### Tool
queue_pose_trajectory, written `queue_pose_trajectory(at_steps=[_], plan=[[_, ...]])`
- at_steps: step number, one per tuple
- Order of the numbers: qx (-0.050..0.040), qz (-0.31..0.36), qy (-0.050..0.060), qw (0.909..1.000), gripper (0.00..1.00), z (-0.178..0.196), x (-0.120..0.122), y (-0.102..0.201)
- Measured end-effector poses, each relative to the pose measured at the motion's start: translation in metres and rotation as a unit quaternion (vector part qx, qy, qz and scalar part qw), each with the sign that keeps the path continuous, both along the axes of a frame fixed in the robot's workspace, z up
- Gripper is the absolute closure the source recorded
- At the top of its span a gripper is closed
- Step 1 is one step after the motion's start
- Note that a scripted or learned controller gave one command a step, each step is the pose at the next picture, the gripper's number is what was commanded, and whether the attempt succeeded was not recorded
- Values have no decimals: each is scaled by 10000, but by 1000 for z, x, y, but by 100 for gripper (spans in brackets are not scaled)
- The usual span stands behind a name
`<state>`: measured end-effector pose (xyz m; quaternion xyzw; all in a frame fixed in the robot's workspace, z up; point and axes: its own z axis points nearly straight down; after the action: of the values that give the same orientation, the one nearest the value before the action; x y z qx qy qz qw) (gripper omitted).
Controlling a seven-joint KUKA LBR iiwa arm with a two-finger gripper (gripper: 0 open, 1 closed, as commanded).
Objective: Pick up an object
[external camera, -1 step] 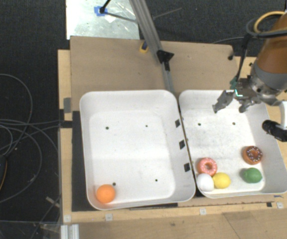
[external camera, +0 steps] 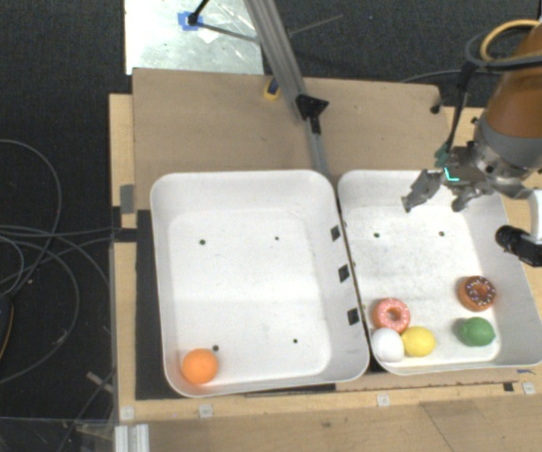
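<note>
One white ball [external camera: 387, 345] sits partly hidden behind the bin rim [external camera: 440, 366].

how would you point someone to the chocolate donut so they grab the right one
Look in the right-hand bin, at the cluster near its front edge. The chocolate donut sits farthest right, just above the green ball; its brown icing sets it apart from the pink donut.

Open bin floor [external camera: 412, 252] behind clustered toys [external camera: 405, 332]
</note>
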<state>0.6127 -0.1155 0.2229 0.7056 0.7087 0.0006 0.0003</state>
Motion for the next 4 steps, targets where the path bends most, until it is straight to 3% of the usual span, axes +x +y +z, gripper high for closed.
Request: queue_pose_trajectory(at_steps=[3, 4], plan=[[0, -17, 20, 10000, 0, -134, -7, 0], [-2, -17, -10, 10000, 100, -121, -5, -1]])
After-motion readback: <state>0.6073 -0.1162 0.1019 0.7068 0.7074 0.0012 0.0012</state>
